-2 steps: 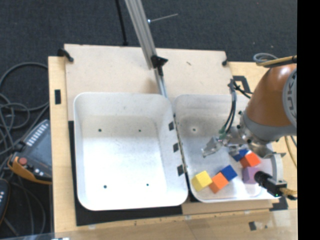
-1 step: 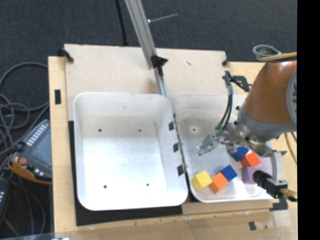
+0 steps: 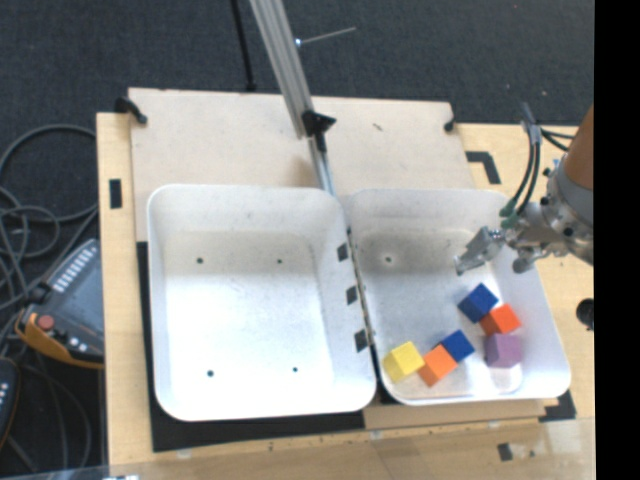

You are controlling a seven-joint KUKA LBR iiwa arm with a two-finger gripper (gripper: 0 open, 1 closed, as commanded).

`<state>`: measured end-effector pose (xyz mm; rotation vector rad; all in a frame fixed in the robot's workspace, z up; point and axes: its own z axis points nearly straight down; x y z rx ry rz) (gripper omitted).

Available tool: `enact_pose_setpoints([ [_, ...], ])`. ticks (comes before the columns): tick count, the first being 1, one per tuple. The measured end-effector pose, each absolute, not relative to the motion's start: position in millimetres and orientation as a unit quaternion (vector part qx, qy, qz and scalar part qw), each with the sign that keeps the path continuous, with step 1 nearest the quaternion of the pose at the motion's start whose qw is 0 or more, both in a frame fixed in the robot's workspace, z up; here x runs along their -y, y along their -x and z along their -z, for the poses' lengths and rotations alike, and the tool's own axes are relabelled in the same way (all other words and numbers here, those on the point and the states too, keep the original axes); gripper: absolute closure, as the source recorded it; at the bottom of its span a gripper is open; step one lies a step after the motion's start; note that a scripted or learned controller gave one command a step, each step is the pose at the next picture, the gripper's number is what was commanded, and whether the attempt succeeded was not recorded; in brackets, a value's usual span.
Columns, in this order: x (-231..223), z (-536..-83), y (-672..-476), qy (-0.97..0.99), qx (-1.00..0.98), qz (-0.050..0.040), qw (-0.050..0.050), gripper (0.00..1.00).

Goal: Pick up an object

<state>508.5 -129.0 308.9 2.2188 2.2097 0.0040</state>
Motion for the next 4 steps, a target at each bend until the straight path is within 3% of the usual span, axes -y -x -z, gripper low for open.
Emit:
enact_pose_setpoints([
  [1,182,-178,-531.7,-0.708,-0.706,0.0025,-0.001,0.0],
  [2,167,-214,-565.4,-0.705,-0.709,-0.0014,0.003,0.0],
  [3,211,-95,-566.7,-0.708,-0.706,0.0002,0.002,0.0],
  [4,168,-110,-513.0,-0.708,-0.707,0.0003,-0.001,0.0],
])
